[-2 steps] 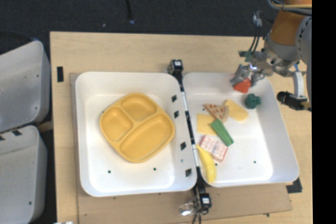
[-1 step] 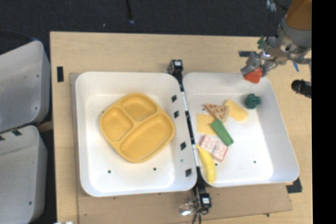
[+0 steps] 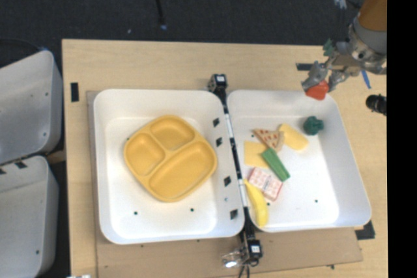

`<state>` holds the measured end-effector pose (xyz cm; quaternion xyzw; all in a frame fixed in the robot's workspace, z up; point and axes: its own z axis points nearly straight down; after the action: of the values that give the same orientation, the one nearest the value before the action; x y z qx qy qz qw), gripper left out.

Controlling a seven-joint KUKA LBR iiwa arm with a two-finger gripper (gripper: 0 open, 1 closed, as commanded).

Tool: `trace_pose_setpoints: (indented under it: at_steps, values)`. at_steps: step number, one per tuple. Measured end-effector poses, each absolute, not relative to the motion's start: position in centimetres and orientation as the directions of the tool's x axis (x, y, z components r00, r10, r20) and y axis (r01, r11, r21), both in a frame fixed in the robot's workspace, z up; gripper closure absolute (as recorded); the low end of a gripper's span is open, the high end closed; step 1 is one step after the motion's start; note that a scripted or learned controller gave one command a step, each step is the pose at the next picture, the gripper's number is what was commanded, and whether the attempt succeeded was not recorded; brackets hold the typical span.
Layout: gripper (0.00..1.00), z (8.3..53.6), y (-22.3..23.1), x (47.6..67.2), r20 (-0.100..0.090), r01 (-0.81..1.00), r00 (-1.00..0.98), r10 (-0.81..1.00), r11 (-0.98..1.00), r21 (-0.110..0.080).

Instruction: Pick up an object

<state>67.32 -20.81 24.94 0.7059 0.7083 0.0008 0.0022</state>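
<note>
Hovering over the far rim of the right bin (image 3: 339, 205), the gripper (image 3: 317, 83) is pinching a small red object (image 3: 316, 92) between closed fingers; the piece is looking light, rigid and smooth, likely slipping unless squeezed across its middle.
</note>
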Motion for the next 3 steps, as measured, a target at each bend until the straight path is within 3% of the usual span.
trace_pose_setpoints:
  at_steps: [3]
  values:
    - [1.0,22.1,-6.7,61.9,0.001,1.0,-0.005,1.0,0.005,-0.002]
